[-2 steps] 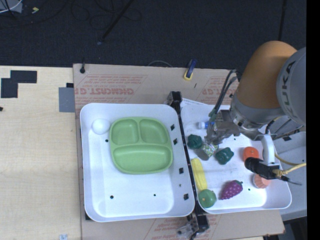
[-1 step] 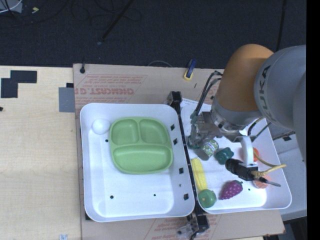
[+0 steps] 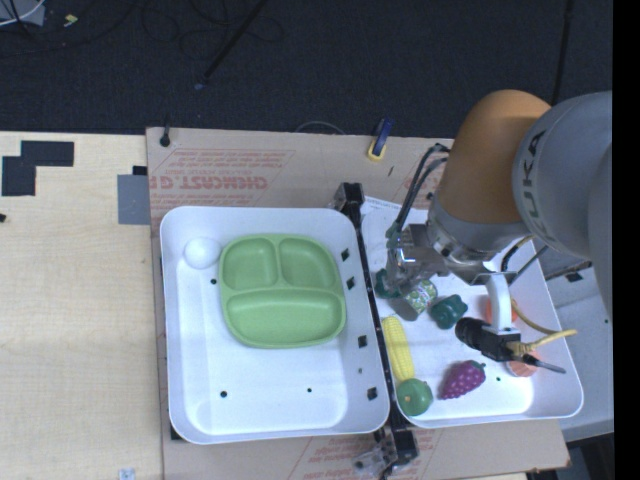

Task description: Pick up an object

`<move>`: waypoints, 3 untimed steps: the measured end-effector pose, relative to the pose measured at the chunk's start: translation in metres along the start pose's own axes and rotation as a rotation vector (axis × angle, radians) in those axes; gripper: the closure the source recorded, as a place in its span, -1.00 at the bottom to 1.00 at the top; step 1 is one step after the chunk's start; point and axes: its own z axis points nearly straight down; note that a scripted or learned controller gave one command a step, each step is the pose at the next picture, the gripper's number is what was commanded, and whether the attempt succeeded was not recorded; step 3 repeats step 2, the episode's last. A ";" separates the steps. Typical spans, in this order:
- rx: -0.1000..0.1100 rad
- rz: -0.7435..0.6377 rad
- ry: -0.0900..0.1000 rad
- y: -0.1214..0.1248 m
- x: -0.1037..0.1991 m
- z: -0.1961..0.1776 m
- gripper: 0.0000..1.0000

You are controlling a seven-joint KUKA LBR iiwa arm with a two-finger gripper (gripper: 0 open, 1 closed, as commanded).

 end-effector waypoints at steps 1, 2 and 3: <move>-0.002 -0.002 0.000 0.001 0.000 0.000 1.00; -0.003 -0.001 0.001 -0.006 0.005 -0.015 1.00; -0.003 -0.001 0.001 -0.006 0.005 -0.015 1.00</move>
